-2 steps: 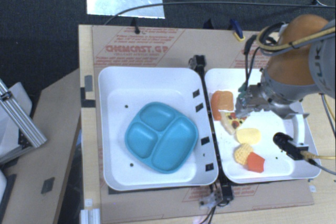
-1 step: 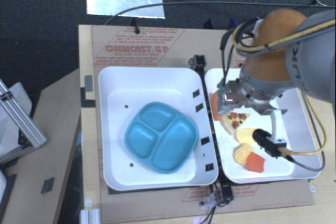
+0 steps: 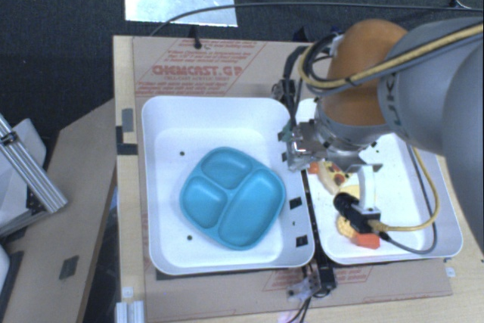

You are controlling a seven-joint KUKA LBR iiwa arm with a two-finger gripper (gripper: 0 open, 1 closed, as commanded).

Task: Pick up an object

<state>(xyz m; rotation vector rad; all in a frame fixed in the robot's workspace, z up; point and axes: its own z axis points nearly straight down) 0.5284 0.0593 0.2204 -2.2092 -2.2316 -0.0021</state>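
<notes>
Two white bins: the gripper point(image 3: 324, 161) hangs over the right bin point(image 3: 404, 197), close to the wall it shares with the left bin point(image 3: 151, 185). The wrist hides its opening, so spread or closed cannot be told. A blue divided plate point(image 3: 233, 197), long axis diagonal, lies across that wall from the gripper. Likeliest target: a small cream-and-yellow piece point(image 3: 333, 178) just beside the gripper; an orange piece point(image 3: 367, 241) lies farther off.

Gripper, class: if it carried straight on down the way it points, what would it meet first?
Probably the pale yellow object under the gripper in the right bin, though depth is unclear.
</notes>
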